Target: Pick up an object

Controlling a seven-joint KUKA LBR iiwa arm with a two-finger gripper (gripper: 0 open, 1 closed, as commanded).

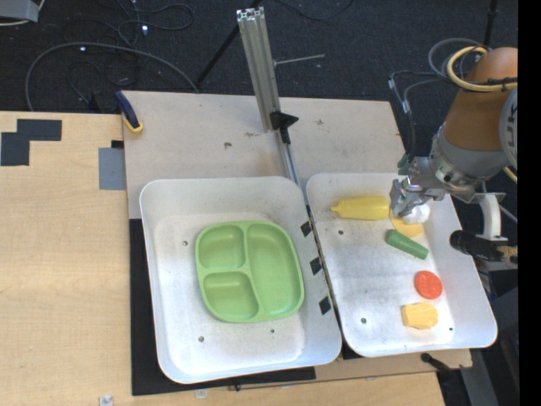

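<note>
Yellow corn cob (361,208) lying on its side near the far edge of the right bin (372,311), its long axis running left to right. The gripper (409,200) sits at the cob's right end, low over the bin floor; whether it is open or closed on anything cannot be told, since the metal parts blur together there. A small pale yellow piece (408,227) lies just below the gripper. Beside that piece, a green stick-shaped object (407,244) rests at a slant. Nearer the front of the bin lie a red-orange round object (428,284) and, just below it, a yellow block (419,315), the two close but apart. The left bin (169,227) holds a light green divided tray (249,270) with three compartments, lying flat near the bin's middle. The grey arm (473,138) with its orange band enters from the right, above the right bin's far corner. A metal post (260,66) stands behind the bins.
</note>
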